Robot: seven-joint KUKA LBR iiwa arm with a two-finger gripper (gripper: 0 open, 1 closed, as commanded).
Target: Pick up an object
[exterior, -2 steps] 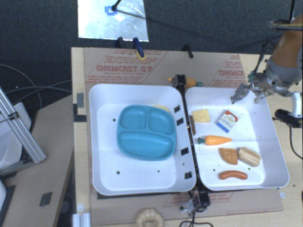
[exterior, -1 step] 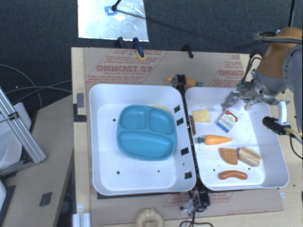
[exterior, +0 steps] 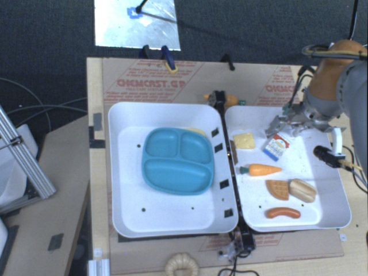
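Milk carton [exterior: 275, 147], small and tilted, is lying in the right bin [exterior: 339, 209] just below the hovering gripper [exterior: 282, 125], whose grip state is impossible to judge, and it is risking sliding toward the carrot [exterior: 261, 169].

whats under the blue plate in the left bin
The blue plate lies on the left bin's white floor. A pale yellow edge peeks out behind its far rim; the plate covers the rest, so I can't identify it.
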